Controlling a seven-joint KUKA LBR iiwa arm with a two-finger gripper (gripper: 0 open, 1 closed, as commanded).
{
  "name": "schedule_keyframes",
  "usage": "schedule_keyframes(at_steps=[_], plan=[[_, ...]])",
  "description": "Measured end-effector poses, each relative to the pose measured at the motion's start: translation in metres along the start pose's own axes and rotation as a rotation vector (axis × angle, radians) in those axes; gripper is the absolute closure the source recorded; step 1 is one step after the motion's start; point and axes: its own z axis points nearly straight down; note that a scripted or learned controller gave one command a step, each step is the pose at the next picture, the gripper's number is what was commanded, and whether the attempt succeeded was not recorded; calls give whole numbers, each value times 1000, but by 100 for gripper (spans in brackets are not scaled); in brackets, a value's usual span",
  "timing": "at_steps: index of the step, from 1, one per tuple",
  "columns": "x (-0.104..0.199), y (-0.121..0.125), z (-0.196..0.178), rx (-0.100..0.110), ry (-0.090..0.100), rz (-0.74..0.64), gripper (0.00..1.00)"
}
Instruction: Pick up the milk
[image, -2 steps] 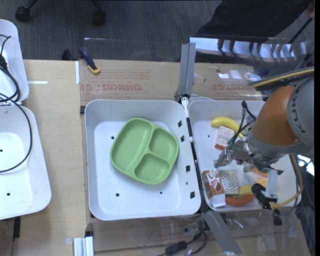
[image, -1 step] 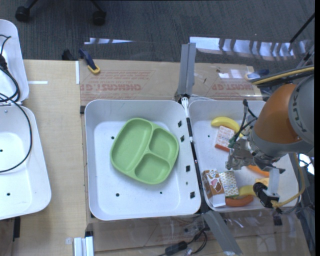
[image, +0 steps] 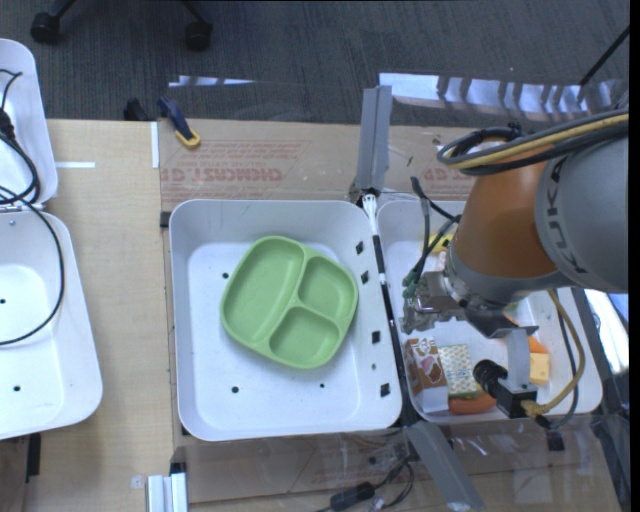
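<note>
In the right bin (image: 392, 222) a small carton with brown and white print (image: 438, 367), likely the milk, lies flat near the front left corner. My gripper (image: 420, 308) hangs low over the same bin, just behind the carton and close to the bin's left wall. The big orange-banded wrist (image: 505, 225) covers most of the bin behind it. Nothing is visible in the gripper's hold.
A green divided plate (image: 290, 300) lies in the middle of the left bin (image: 190, 330). Orange and yellow food pieces (image: 470, 403) (image: 540, 366) sit at the right bin's front, beside a black fitting (image: 497, 383) on the arm. Cables loop around the wrist.
</note>
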Motion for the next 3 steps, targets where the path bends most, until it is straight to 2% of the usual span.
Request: schedule_keyframes(at_steps=[1, 2, 3], plan=[[74, -12, 0, 1, -1, -83, 100], [73, -11, -8, 2, -1, -80, 100], [72, -11, -8, 2, -2, -80, 0]])
